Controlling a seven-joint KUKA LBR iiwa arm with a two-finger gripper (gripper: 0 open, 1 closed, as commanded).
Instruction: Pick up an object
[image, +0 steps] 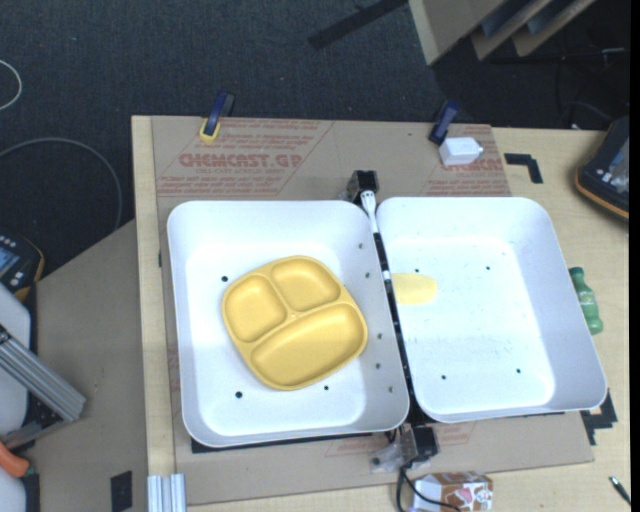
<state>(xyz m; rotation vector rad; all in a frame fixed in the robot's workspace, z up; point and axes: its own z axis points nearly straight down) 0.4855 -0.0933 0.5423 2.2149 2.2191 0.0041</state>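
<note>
A yellow divided plate (293, 321) with three compartments lies flat in the left white bin (200, 400), a little right of the bin's middle. A small pale yellow piece (414, 288) lies in the right white bin (530, 240), close to that bin's left wall and near the divider between the two bins.
Both bins rest on a cardboard sheet (300, 160) held by clamps at the back (214, 116) (445, 124). A white block (460, 151) sits behind the right bin. A green clip (586, 300) is on the right bin's outer rim. Cables and small parts lie at the front (440, 490).
</note>
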